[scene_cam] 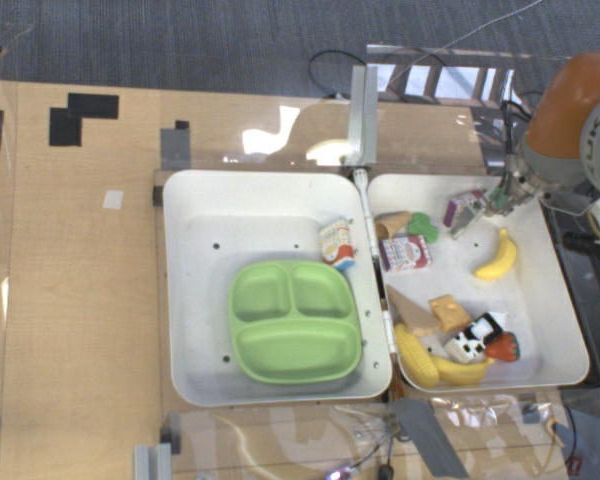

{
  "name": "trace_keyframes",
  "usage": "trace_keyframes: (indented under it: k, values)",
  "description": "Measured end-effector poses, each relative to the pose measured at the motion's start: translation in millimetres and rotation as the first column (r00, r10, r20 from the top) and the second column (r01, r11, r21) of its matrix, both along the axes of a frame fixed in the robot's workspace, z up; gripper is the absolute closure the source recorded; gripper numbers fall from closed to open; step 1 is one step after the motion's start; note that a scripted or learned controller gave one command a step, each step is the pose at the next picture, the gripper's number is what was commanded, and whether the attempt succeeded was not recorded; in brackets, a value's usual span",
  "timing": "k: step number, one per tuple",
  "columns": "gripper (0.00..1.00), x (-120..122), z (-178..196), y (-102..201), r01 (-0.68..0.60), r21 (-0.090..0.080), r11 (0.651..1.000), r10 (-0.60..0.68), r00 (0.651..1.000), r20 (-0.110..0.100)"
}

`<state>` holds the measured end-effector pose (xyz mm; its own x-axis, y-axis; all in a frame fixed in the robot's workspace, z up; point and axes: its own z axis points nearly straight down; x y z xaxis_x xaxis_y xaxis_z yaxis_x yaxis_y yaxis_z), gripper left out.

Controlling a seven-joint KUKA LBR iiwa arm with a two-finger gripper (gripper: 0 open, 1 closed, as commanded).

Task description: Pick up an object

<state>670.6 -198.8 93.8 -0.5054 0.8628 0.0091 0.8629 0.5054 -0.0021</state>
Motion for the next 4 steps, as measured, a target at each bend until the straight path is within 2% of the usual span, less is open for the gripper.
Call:
trace_keyframes:
  k: [1, 2, 3, 4]
  values:
    - [0.0, -2.1, -6.4, 43.9, 0.188, -0.01, 0.982, -0.188, 0.982, 0.005]
    - [1.0, 1.2, 7.2, 45.6, 0.183, -0.007, 0.983, -0.183, 0.983, 0.016]
    - [0.0, 1.3, 6.9, 47.0, 0.182, -0.005, 0.983, -0.182, 0.983, 0.016]
    - [0.0, -34.1, 17.1, -6.7, 0.034, -0.008, 0.999, -0.034, 0.999, 0.016]
